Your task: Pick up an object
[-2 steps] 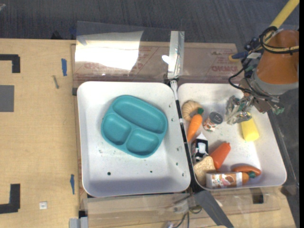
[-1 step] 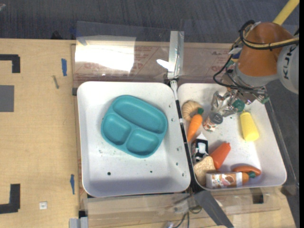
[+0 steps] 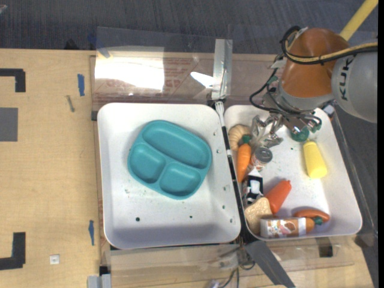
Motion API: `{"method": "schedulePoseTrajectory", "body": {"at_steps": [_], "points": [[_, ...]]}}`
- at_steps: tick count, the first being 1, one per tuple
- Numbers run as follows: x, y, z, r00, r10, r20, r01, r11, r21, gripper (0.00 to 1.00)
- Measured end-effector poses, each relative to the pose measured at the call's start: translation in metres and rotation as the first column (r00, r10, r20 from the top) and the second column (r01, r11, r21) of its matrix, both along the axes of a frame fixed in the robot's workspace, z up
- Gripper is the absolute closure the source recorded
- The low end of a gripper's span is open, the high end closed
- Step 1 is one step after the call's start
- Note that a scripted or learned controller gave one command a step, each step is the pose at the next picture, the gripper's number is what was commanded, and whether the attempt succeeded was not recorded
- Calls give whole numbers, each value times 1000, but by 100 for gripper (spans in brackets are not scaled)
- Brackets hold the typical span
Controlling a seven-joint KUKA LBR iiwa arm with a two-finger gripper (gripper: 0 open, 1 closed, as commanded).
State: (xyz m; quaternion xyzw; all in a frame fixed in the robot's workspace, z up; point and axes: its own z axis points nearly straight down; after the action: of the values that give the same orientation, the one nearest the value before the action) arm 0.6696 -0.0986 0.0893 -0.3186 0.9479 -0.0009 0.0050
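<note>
Right bin (image 3: 345, 218): end effector (image 3: 268, 132) above carrot (image 3: 243, 159); grip state unclear.

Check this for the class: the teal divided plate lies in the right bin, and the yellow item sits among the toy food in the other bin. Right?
Not quite. The camera view shows the teal divided plate in the left bin, not the right. The yellow item does sit among the toy food in the other bin.
</note>
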Motion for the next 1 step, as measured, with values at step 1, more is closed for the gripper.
{"method": "schedulePoseTrajectory", "body": {"at_steps": [1], "points": [[2,49,104,999,-38,10,38,999,2,100]]}}
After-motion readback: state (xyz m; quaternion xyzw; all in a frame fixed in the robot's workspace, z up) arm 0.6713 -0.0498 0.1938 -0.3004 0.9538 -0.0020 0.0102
